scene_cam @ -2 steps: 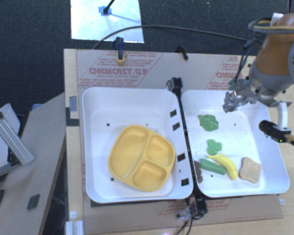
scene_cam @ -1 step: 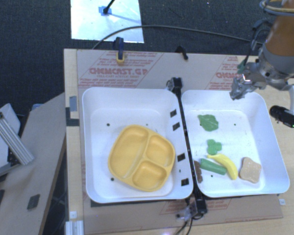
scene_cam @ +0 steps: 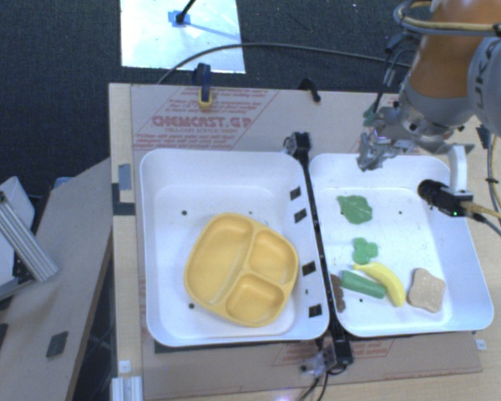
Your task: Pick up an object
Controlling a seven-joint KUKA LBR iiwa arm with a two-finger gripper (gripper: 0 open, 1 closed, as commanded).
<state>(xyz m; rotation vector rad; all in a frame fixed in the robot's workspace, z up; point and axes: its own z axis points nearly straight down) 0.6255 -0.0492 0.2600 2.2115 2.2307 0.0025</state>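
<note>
My gripper [scene_cam: 369,159] hangs over the far rim of the right bin [scene_cam: 459,257], above and apart from everything in it. Inside the right bin lie a green leafy piece [scene_cam: 355,208], a smaller green piece [scene_cam: 365,248], a green cylinder [scene_cam: 362,283], a yellow banana [scene_cam: 384,280], a brown stick [scene_cam: 337,292] and a tan slice of toast [scene_cam: 426,290]. Nothing shows between the gripper's fingers. The nearest object to it is the green leafy piece, a short way toward the front.
The left bin [scene_cam: 163,224] holds a yellow divided tray [scene_cam: 240,267]. A black divider with clips [scene_cam: 311,241] runs between the two bins. The arm [scene_cam: 455,48] reaches in from the upper right.
</note>
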